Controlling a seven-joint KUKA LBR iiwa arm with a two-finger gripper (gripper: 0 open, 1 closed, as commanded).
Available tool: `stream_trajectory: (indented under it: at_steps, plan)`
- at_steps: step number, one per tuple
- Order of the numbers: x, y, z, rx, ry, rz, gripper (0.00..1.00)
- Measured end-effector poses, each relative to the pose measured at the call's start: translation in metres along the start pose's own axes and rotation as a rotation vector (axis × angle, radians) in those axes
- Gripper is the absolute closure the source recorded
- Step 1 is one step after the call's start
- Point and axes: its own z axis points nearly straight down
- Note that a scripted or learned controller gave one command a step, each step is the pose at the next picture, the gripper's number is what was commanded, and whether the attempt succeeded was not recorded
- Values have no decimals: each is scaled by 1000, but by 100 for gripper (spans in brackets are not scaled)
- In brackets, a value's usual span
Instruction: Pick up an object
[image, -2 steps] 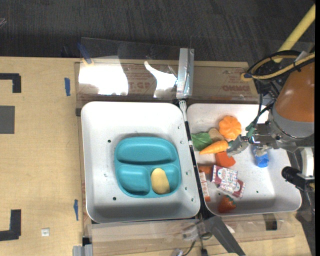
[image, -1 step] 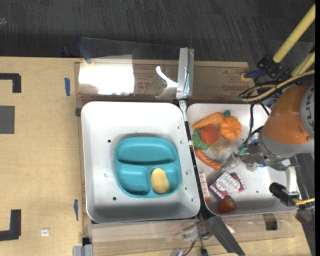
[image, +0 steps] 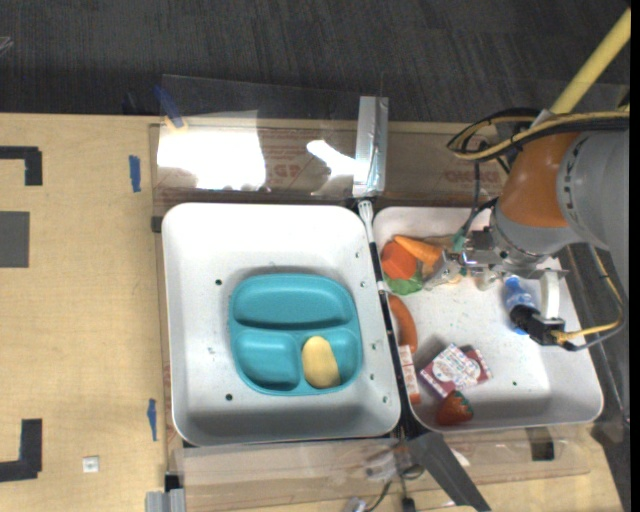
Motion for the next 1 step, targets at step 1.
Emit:
stream_trajectory:
  at_steps: [1]
  plan:
    - [23, 54, 1, 3, 0, -34, 0]
